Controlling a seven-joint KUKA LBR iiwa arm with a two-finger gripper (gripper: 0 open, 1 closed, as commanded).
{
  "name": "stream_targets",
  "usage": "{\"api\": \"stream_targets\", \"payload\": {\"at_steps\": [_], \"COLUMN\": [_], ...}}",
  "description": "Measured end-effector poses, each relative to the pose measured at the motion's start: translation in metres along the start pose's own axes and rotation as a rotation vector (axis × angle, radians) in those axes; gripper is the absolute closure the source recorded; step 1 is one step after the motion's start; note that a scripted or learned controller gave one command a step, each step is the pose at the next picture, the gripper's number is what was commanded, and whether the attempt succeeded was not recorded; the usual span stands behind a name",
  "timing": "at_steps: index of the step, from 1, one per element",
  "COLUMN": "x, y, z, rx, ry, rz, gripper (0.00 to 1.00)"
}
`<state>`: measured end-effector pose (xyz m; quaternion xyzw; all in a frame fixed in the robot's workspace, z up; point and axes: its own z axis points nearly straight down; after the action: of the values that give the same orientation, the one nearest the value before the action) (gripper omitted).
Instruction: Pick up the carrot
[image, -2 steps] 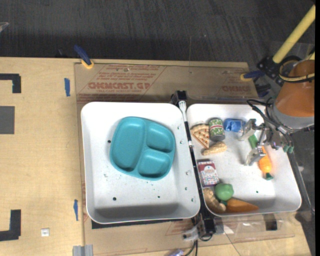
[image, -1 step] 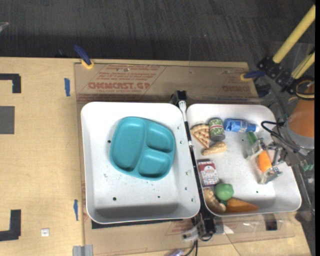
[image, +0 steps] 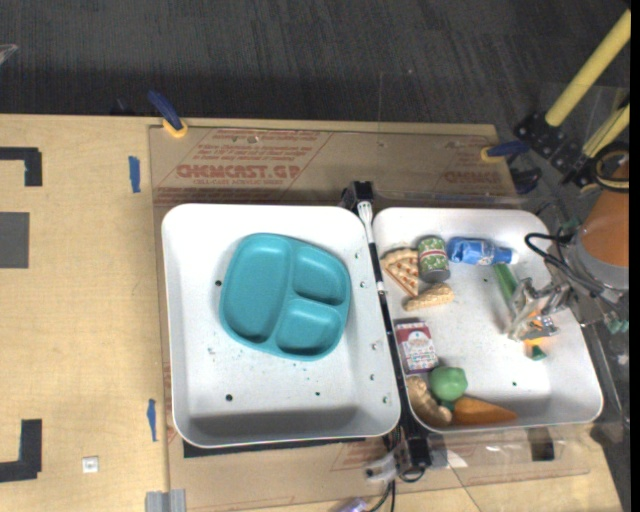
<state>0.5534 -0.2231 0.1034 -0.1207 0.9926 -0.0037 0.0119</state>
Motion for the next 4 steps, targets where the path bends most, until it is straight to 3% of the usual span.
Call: {"api": "stream_targets", "payload": {"at_steps": [1,2,3,4], "x": [-0.041,-0.039,0.0,-0.002], "y": [0.064,0.063,0.016,0.017], "z": [-0.077,-0.074,0.007,-0.003], "rx": [-0.009,-0.01,-0.006,-0.005], "ry": [0.007,0.013,0.011,0.005], "rz": [-0.09,-0.087,-0.024,-0.025], "gripper": [1.0,0.0,0.0,1.0]}}
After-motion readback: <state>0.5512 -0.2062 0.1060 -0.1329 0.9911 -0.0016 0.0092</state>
